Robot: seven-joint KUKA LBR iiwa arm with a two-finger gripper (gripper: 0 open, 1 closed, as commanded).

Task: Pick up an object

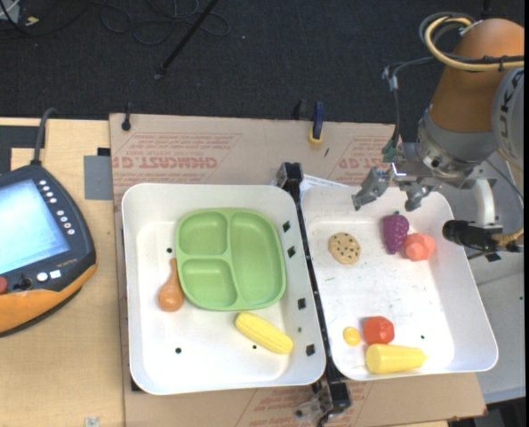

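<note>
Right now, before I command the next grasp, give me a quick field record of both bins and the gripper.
gripper: open, above the right bin's far edge, holding nothing
nearest item: purple toy grapes, just below the fingers
right bin: grapes, pink toy touching them, cookie, red toy, small yellow ball, yellow pepper-like toy
left bin: green divided plate, corn cob, orange drumstick-like toy
</note>
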